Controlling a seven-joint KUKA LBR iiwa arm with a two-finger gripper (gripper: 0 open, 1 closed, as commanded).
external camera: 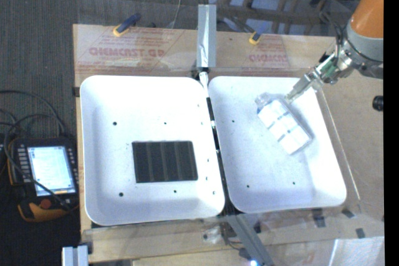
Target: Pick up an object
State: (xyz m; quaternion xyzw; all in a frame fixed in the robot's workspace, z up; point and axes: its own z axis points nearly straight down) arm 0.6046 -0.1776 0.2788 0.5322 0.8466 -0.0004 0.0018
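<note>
Gripper (290,95) low over the right bin (324,193), slanting down and leftward from the grey wrist at the view's upper right, tip at the upper right corner of a clear packet (283,122). Whether touching it or just above it: cannot tell. Claw's state: cannot tell, wide or narrow, from this angle. Nothing seen gripped.

Clear packet lying flat on the right bin's floor, in the upper middle part, turned at a slant, pale with small blue marks on its face, apart from every wall.

Dark ribbed slab (164,161) flat in the left bin (93,134), a little below the middle, edges square to the bin walls, well apart from the gripper.

Arm (371,15) entering at the top right, orange band just above the grey wrist.

Both bins side by side on a board (146,50) with faded red lettering, a grey metal post (206,34) standing at the far end of the seam between them. Two yellow-and-blue clamps on the board's far edge, one on the left (126,24), one on the right (254,38). Handheld pendant (47,170) with a lit screen on the floor left of the bench, cables beside it.
</note>
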